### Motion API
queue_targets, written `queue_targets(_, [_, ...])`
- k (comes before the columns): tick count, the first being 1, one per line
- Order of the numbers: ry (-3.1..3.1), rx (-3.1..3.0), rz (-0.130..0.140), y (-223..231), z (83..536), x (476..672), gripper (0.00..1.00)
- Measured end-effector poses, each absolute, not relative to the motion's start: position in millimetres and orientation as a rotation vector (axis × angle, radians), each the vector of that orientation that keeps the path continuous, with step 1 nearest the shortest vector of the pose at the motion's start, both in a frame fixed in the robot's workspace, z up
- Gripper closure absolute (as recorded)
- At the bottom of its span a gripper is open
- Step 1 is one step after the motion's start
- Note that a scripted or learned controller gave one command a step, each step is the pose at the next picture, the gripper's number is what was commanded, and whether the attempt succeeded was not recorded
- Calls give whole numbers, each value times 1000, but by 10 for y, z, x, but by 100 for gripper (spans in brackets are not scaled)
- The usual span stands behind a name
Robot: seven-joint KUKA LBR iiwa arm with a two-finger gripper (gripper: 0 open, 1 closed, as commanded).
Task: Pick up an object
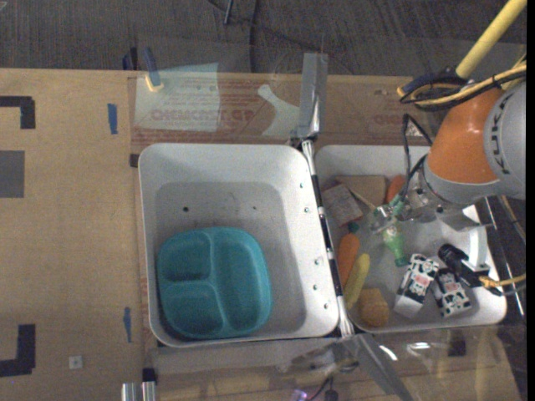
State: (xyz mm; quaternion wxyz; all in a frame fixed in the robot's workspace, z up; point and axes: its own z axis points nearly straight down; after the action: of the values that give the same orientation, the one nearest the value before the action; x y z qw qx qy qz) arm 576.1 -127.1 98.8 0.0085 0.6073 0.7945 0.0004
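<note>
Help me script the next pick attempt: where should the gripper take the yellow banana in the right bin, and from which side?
Probably grip the banana across its narrow middle, coming straight down. It lies flat and lengthwise, with the carrot close on its left, so fingers need to slip in carefully there.

We've got loads of open floor in the left white bin above the teal divided plastic plate; the right white bin is packed with clutter under the grey arm.

One fixed camera looks down at a slant on both bins — arm entering from the right.
</note>
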Motion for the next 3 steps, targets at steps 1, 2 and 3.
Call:
queue_targets(1, [2485,1898,-1,-1275,1059,5752,100])
queue_targets(2, [2487,1899,-4,-1277,1131,5745,100])
queue_targets(3, [2369,2068,-7,-1210,2176,5979,100])
